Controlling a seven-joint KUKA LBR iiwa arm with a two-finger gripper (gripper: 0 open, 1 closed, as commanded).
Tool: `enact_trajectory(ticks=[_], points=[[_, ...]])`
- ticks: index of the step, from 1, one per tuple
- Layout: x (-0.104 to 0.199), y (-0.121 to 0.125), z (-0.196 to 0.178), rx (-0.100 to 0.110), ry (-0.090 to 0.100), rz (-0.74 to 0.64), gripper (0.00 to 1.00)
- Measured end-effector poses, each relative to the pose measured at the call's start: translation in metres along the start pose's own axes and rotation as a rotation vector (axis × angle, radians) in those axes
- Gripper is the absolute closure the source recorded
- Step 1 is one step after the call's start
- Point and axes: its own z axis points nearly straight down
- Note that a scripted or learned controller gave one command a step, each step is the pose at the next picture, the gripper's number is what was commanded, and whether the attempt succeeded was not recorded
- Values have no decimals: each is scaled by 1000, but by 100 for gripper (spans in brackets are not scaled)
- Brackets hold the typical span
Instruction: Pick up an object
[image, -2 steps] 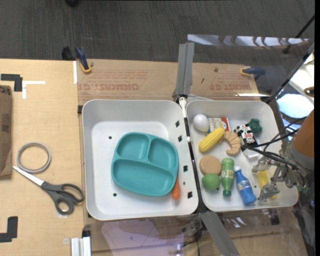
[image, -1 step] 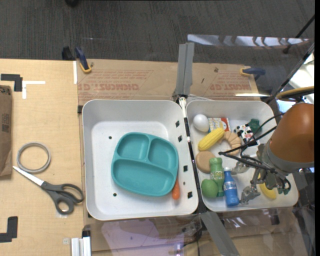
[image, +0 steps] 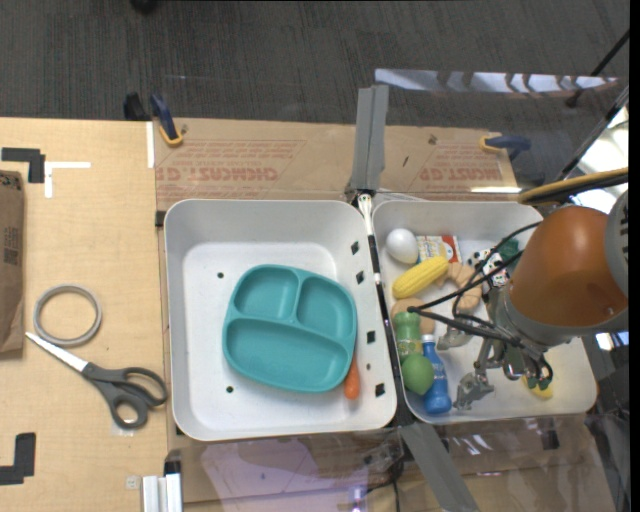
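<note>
Two white bins sat side by side on the bench. The left bin (image: 190, 300) held a teal divided plate (image: 290, 328) lying flat in the middle, and a small orange carrot (image: 352, 381) lay just beside the plate's near right corner, against the bin's wall.

The right bin (image: 570, 395) was crowded. Along its left side I saw a white ball (image: 401, 243) at the far end, then a yellow corn cob (image: 420, 276), then, nearer, a green bottle (image: 406, 333), a green round fruit (image: 418, 374) and a blue bottle (image: 436, 384). A red and white packet (image: 438, 246) lay beside the ball.

The arm reached over that bin from the right, its orange band (image: 565, 270) above the clutter. The gripper (image: 478, 385) hung low over the bin's near floor, just right of the blue bottle; whether its pincer was wide or narrow I could not tell.

Off to the left, scissors (image: 105, 378) and a tape roll (image: 67, 314) lay on the bench.
</note>
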Motion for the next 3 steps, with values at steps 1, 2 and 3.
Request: enact_trajectory(ticks=[1, 2, 3], points=[[1, 12, 0, 4, 0, -80, 0], [-95, -11, -1, 2, -1, -57, 0], [-71, 0, -1, 2, -1, 8, 0]])
